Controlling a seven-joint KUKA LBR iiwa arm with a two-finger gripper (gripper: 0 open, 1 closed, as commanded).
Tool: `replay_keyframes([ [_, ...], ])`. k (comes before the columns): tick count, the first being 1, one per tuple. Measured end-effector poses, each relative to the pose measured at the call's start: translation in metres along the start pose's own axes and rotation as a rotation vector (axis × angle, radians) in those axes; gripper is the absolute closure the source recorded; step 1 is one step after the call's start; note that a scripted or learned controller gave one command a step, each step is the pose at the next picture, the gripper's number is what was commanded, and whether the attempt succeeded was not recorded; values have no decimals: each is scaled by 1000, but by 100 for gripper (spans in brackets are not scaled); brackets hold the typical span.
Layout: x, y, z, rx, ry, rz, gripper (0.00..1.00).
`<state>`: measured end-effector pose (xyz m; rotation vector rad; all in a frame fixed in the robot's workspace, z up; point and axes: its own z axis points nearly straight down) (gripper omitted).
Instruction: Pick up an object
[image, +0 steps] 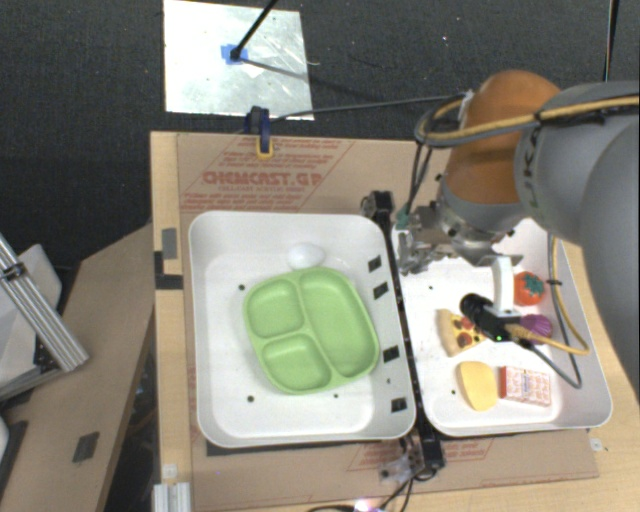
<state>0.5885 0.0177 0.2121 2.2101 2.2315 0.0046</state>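
My gripper (413, 256) hangs over the far left corner of the right bin (590, 400), close to the divider between the bins. In that bin lie a pizza-slice toy (455, 331), a yellow lump (478, 385), a red and white packet (526, 385), a purple piece (538, 325) and a red-orange fruit with a green top (529, 288). These all lie to the right of and nearer than the gripper, and I see none of them between its fingers. The arm's orange band and grey body hide the bin's far right part.
The left bin (225, 400) holds a green three-part plate (310, 330) and a small white egg-like object (306, 256) near its far wall. Black clips sit along the divider (393, 330). Cardboard (270, 175) lies under both bins.
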Motion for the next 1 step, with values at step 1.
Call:
replay_keyframes([
  [1, 50, 20, -15, -2, 1, 0, 100],
])
